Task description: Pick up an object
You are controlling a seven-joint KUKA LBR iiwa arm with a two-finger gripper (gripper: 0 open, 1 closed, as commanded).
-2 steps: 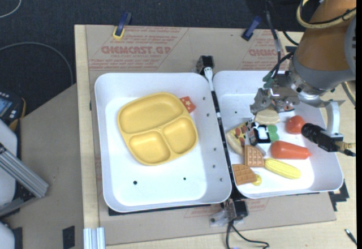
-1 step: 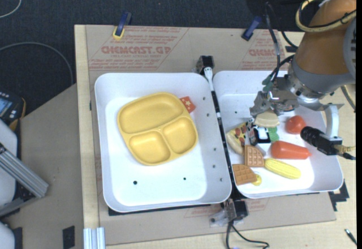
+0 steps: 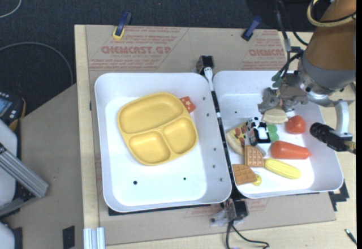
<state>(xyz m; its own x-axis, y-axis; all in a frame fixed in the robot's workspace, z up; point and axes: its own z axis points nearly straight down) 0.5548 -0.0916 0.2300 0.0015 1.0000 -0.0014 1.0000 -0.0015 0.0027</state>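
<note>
The arm leans in from the counter's right side and its tool is down inside the right bin, near that bin's far edge; whether it is apart, together or clamped on anything I cannot tell from here — the metal parts run together at that spot. Just beneath the tool lies a pale, flat oval piece, touching or nearly touching it. The rest of the toy food crowds the middle and near part of the same bin: a red tomato toward the right wall, a long orange carrot just nearer than it, a yellow corn cob close to the near edge, and two brown waffle squares by the near left corner. A small green piece sits between the oval and the carrot, beside a little black-and-white item too small to make out. The left bin carries a yellow divided plate lying flat toward its far half, with a small orange-red block just off the plate's far right rim. Both bins sit side by side on the counter.
</note>
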